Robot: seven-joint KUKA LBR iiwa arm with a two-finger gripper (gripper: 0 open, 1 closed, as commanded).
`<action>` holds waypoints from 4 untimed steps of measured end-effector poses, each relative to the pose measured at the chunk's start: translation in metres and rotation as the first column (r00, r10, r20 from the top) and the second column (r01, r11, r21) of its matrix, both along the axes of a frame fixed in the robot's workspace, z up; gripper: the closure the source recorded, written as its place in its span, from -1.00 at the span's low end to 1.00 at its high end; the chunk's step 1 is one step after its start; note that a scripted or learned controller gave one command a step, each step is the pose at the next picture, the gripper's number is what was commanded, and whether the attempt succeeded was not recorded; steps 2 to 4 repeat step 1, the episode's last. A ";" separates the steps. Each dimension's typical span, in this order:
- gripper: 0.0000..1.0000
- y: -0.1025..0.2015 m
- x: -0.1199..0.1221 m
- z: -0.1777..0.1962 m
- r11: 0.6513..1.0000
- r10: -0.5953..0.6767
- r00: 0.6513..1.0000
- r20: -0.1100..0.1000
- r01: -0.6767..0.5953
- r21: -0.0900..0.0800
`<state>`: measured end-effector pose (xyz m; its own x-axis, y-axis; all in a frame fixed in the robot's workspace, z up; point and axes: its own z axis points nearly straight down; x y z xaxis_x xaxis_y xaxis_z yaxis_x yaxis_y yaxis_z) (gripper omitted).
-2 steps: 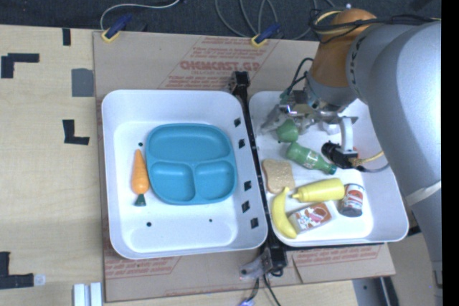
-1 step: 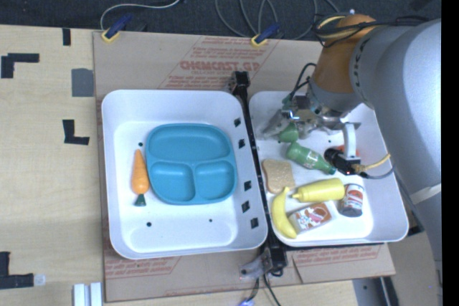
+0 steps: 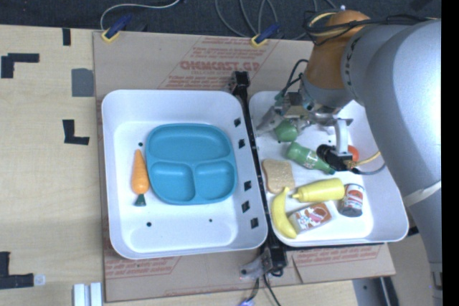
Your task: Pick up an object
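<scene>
From where I stand, the front of the right bin (image 3: 391, 229) is the crowded end: a banana (image 3: 280, 215) curving along its left wall, a small flat packet (image 3: 312, 217) just beside the banana, a yellow mustard bottle (image 3: 320, 190) lying on its side above the packet, and a small can (image 3: 351, 200) at the bottle's right end. Just behind the banana sits a slice of bread (image 3: 277, 174).

Farther in lies a green bottle (image 3: 310, 156), on its side, its long axis slanting from upper left down to lower right, with a dark cap toward the right. The gripper (image 3: 294, 124) hangs over the back left part of this bin, and something small and green (image 3: 287, 131) sits right under it. Whether that piece is pinched or merely below I cannot tell, nor how the gripper is set.

So the green bottle lies just in front and slightly right of the gripper, the nearest clear target by my reckoning; closing across its slant would suit.

In the left bin (image 3: 115, 118) a blue divided tray (image 3: 191, 162) rests with a toy carrot (image 3: 139, 173) just beside its left edge, well apart from the arm.
</scene>
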<state>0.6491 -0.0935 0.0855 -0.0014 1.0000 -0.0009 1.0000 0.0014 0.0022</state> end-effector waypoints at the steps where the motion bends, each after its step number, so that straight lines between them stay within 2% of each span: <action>1: 1.00 0.000 0.000 0.010 1.000 0.001 1.000 0.001 -0.001 0.000; 4: 1.00 0.000 0.000 0.010 1.000 0.001 1.000 0.001 -0.001 0.000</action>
